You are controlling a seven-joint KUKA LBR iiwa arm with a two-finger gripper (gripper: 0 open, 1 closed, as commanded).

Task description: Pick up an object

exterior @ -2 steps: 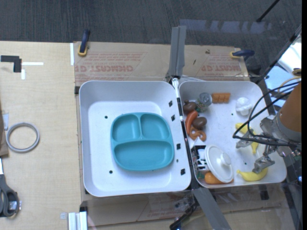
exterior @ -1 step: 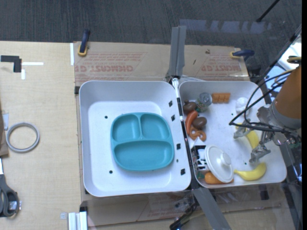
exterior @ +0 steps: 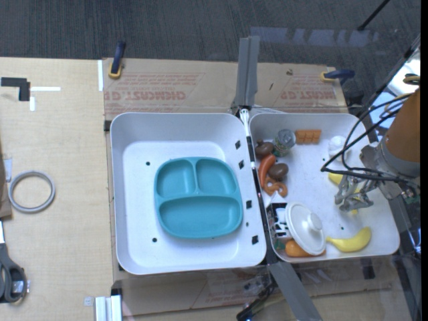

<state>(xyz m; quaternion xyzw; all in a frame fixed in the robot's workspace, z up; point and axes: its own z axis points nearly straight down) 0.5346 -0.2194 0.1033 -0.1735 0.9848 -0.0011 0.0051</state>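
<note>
Camera view, hand over right bin, grip state unclear, mirrored red cardboard lettering, unreadable.

cardboard sheet | red print, reversed | reads "CHEMCAST, GP"

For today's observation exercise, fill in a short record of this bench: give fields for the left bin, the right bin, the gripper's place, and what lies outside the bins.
left bin: holds a teal divided plate
right bin: banana, white lid, orange block, brown and orange toy foods
gripper: low over the right side of the right bin, above something yellow; grasp unclear
outside the bins: grey tape ring on the bench at left
</note>
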